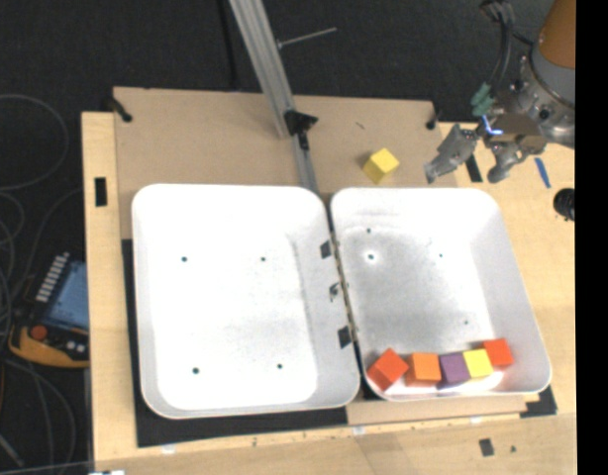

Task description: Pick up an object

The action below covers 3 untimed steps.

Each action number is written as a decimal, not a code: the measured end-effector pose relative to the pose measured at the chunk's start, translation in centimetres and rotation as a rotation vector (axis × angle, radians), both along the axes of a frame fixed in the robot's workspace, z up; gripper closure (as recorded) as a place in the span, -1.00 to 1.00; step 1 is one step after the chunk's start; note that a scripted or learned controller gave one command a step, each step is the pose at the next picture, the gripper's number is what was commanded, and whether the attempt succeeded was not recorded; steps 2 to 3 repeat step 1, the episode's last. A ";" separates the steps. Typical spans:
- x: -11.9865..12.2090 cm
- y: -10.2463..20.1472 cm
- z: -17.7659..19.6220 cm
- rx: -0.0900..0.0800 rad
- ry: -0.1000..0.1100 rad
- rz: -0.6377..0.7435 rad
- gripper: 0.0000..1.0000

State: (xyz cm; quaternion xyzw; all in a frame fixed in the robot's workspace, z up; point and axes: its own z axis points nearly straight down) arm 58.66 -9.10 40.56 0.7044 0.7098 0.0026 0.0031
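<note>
A robotics lab: bench with white bins, loose cables on dark floor

No text, label, brand, number or sign can be read anywhere. The small handheld device with a blue screen at nine o'clock, left of the tabletop, is too blurred to show any characters.

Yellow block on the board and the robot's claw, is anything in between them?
No. Between the yellow block and the gripper, the camera view shows bare brown board.
</note>
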 end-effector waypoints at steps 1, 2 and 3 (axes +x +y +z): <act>-6.4 -1.6 -9.0 0.000 0.017 -0.011 -1.00; -6.4 -1.6 -9.0 0.000 0.017 -0.011 -1.00; -6.4 -1.6 -9.0 0.000 0.017 -0.011 -1.00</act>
